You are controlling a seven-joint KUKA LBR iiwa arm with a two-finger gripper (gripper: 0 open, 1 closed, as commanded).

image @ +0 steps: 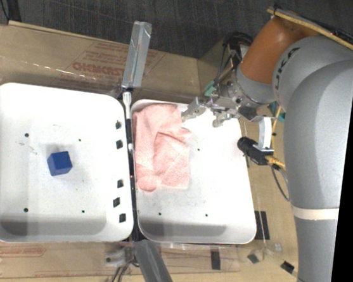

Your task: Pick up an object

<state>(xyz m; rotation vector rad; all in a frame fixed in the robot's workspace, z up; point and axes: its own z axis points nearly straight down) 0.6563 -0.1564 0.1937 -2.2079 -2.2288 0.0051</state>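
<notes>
A pink cloth (160,146) lies crumpled in the left half of the right bin (221,194), reaching from the bin's far rim towards its middle. A small blue cube (59,162) sits in the left bin (51,122), left of centre. My gripper (205,112) hangs over the far edge of the right bin, just past the cloth's upper right corner. Its two fingers are spread apart and open, with nothing between them.
A grey metal divider with black clips (123,162) runs between the two bins. The bulky grey arm (315,154) fills the right side of the view. A black connector and cables (255,150) hang by the right bin's right rim. Cardboard (78,61) lies behind the bins.
</notes>
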